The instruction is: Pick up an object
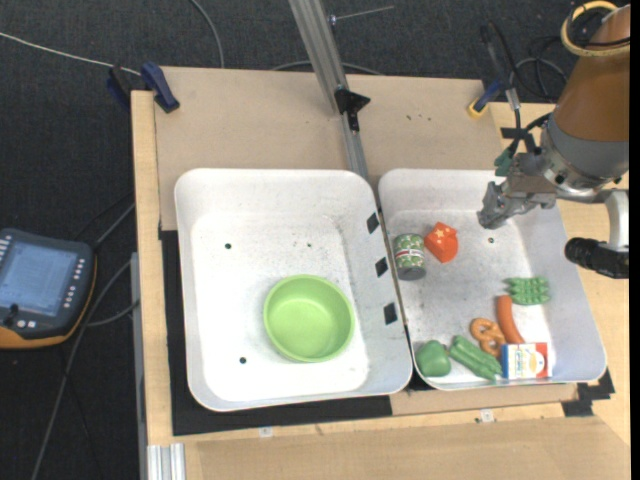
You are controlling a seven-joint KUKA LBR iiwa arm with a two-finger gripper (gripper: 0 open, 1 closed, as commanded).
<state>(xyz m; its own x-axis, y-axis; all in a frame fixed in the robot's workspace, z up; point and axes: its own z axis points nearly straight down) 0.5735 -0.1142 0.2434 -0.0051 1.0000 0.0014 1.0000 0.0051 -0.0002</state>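
Note:
The right bin (570, 268) holds an orange-red pepper-like toy (441, 242), a small can with a green label (408, 254), a green leafy toy (528, 290), a red-orange sausage (506, 318), a pretzel (487, 333), a white and red carton (525, 360), and green vegetables (474, 358) beside a green lump (432, 359). My gripper (494, 212) hangs over the back of the right bin, up and to the right of the orange-red toy. Nothing shows between its fingers.
A green bowl (308, 316) sits in the left bin (200, 208). A metal pole (325, 48) slants across the bench back. A teach pendant (40, 283) lies at far left. Blue clamps (160, 88) grip the bench's back corners.

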